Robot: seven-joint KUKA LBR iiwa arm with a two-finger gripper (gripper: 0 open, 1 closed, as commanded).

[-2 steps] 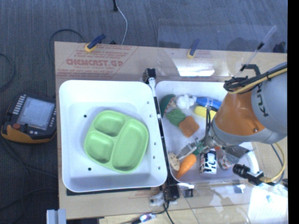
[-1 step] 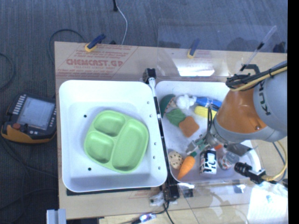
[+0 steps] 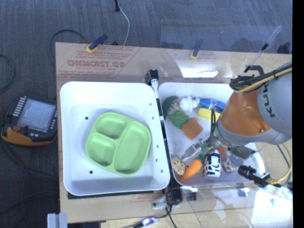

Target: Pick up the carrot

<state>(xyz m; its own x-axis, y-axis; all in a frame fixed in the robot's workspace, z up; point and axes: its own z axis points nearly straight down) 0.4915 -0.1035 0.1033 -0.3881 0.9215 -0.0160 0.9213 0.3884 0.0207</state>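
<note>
The carrot [image 3: 191,169] is orange and lies tilted near the front edge of the right bin [image 3: 166,91], its tip pointing to the front left. My gripper [image 3: 203,150] hangs at the end of the grey arm with its orange band [image 3: 242,114], just above and behind the carrot's thick end. The wrist hides how close it comes, and I cannot make out contact with the carrot.
Around the carrot are a round speckled biscuit [image 3: 178,165], a black-and-white block [image 3: 213,165] and a clear cup [image 3: 231,163]. Further back lie a brown square [image 3: 192,128], a green piece [image 3: 178,119], and yellow [image 3: 205,113] and blue items [image 3: 209,103]. A green divided plate [image 3: 118,143] sits in the left bin [image 3: 71,141].
</note>
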